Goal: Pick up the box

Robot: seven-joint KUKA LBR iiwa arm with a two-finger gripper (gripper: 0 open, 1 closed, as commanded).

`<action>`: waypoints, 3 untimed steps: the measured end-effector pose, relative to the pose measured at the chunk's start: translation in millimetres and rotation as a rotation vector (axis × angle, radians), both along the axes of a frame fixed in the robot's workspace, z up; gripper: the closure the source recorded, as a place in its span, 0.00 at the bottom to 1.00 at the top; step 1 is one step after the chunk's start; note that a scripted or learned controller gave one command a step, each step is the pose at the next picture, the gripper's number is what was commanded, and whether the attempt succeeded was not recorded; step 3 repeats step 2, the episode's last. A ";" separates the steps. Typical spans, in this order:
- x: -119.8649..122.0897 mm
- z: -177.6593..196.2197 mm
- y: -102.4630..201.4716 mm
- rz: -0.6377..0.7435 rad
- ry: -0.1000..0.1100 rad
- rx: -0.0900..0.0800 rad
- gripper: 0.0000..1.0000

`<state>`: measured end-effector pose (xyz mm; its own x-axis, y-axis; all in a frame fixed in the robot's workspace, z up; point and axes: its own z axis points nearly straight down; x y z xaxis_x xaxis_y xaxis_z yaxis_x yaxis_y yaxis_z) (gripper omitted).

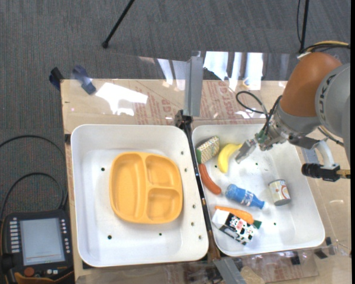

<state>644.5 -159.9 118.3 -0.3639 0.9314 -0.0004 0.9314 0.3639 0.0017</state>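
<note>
Just left of the end effector (247, 151), the box (207, 149).

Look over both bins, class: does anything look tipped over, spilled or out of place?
Nothing is spilled or broken. In the right bin the blue bottle, the can and the cow-print carton all lie on their sides, scattered at odd angles. The yellow tray sits flat in the left bin.
</note>
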 end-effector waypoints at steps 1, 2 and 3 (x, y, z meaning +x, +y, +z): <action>-62.5 3.1 -43.4 -0.023 0.003 0.001 0.00; 0.5 -30.9 8.8 -0.029 0.001 0.001 0.00; 0.5 -30.9 8.8 -0.029 0.001 0.001 0.00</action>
